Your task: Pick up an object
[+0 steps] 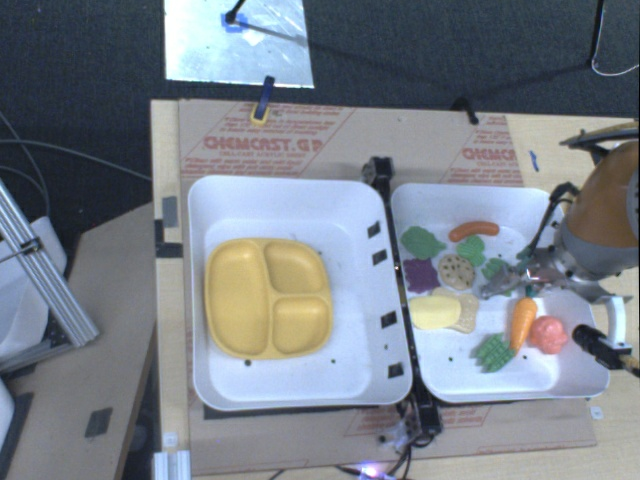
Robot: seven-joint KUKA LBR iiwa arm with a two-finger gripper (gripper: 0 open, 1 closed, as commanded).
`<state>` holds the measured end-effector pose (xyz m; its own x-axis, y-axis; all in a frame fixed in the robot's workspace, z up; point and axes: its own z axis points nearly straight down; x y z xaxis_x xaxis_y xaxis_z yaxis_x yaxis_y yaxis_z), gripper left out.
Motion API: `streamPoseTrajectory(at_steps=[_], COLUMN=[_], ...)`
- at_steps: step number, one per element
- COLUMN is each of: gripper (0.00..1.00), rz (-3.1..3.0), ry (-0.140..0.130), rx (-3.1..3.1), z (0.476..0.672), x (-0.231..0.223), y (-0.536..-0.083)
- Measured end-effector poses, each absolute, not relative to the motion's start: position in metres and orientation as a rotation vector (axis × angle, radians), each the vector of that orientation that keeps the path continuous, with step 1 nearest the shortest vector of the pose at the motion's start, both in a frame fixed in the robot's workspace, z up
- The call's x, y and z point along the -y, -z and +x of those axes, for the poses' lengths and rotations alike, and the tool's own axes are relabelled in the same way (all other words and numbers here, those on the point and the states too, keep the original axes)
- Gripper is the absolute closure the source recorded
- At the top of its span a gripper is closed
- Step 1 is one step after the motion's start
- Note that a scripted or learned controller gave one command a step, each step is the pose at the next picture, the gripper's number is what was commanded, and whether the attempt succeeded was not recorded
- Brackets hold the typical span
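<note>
The right bin [500, 200] holds several toy foods: a green leafy piece [422, 240], a red sausage [473, 230], a cookie [456, 269], a purple piece [420, 275], a yellow piece [435, 313], an orange carrot [522, 321], a pink-red fruit [548, 334] and a green ridged piece [493, 352]. My gripper [498, 287] reaches in from the right, low over the bin's middle. Its tip lies between the cookie and the carrot, just below a small green piece [495, 266]. Nothing is visibly held.
The left bin [290, 196] carries a yellow divided plate [268, 297]. A black divider with clips [392, 268] runs between the bins. A black part of the arm [598, 346] overhangs the right bin's front right corner. Cardboard [300, 143] lies under both bins.
</note>
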<state>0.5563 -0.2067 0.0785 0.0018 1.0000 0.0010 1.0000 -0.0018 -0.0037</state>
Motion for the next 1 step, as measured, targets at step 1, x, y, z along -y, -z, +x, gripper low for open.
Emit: streamPoseTrajectory(at_steps=[1], gripper=[0.00], rz=[-2.222], ry=[-0.004], rx=[2.215], z=[0.4829], x=[0.2073], y=[-0.0838])
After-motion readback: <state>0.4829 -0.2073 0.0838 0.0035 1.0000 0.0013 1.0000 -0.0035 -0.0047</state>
